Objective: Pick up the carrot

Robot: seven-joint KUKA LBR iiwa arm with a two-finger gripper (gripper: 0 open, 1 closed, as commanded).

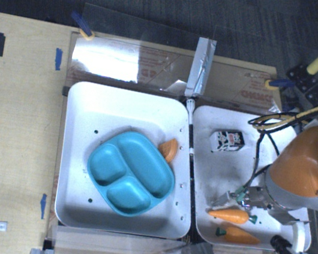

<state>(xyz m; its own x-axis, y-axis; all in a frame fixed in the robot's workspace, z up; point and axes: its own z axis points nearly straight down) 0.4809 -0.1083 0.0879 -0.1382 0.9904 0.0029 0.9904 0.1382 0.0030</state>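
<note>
Orange plastic toy carrot (229, 215) in right white bin (224, 171): light, rigid, slick, tapered. Grip mid-body. Hand (242, 198) just above; opening unreadable.

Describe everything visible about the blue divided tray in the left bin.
The blue divided tray is a glossy, plastic-looking dish with rounded corners and three compartments: one large along its upper right, two smaller ones at its left and bottom. It lies flat, turned at a diagonal, on the floor of the left bin, about in the middle. An orange piece sits against its upper-right edge. All three compartments look bare.
</note>
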